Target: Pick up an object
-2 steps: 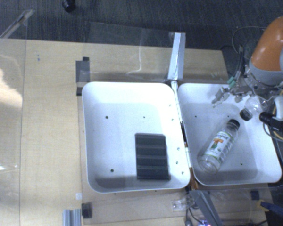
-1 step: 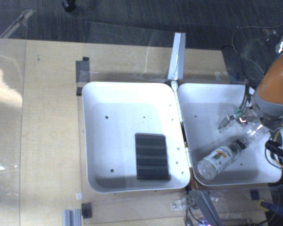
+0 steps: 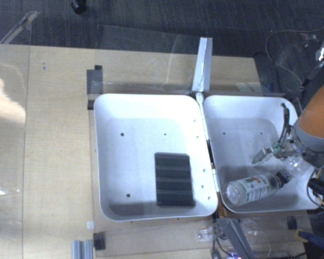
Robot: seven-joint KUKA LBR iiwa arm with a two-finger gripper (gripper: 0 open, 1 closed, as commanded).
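We start at the two-finger gripper (image 3: pixel 270 153), which sits low in the right-hand shallow white bin (image 3: pixel 232 112), reaching in from the right under the arm's orange band (image 3: pixel 316 112). One slim metal finger (image 3: pixel 261 156) pokes out to the left, but we cannot tell from this slant whether the gripper is spread or closed, and we see nothing between its tips.

Just below it, near the bin's front wall, lies the clear plastic bottle with a pale label and dark cap (image 3: pixel 254 188), on its side, cap pointing toward the arm. It looks near the gripper yet apart from it.

Our main worry is the bottle's shape: round, smooth and lying flat, it would likely roll or skid toward the front wall if a finger came down off-centre, and a grasp across the tapering neck could squeeze it out. The bin wall so close by may also block one finger.

Further out, in the left-hand white bin (image 3: pixel 119 112), a black ribbed rectangular block (image 3: pixel 174 179) lies flat, well apart from the gripper.
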